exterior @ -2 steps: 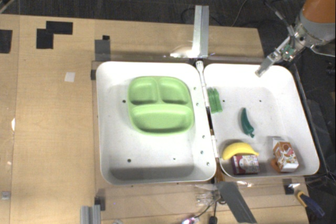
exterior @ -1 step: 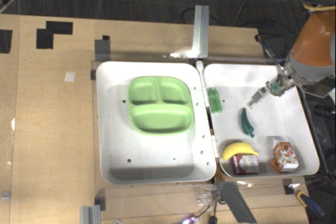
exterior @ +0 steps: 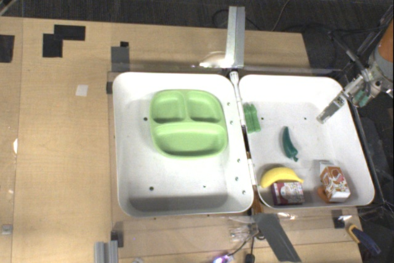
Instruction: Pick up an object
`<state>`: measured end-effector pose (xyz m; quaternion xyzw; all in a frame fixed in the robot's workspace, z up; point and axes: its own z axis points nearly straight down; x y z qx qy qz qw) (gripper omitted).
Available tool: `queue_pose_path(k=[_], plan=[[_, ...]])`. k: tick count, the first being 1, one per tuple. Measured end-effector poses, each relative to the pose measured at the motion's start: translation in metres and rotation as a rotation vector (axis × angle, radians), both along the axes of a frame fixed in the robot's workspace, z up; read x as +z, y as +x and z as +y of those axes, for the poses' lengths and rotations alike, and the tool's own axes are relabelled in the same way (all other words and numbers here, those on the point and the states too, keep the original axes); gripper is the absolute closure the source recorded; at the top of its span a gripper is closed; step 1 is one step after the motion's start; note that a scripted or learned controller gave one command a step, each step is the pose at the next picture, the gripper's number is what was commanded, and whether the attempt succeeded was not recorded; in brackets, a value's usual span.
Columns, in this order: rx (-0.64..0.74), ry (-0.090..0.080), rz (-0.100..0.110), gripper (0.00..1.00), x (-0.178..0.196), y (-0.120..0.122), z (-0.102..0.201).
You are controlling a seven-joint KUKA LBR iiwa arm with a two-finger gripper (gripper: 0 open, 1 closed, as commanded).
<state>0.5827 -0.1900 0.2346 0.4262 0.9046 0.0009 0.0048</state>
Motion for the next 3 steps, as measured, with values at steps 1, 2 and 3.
queue_pose_path(k=[1,2,3], plan=[[-0.003,0.002,0.002,0.0,-0.057,0.012,0.05],[-0.011,0.001,-0.002,0.0,-0.143,0.014,0.045],[-0.023,-0.001,-0.011,0.0,-0.142,-0.009,0.05]])
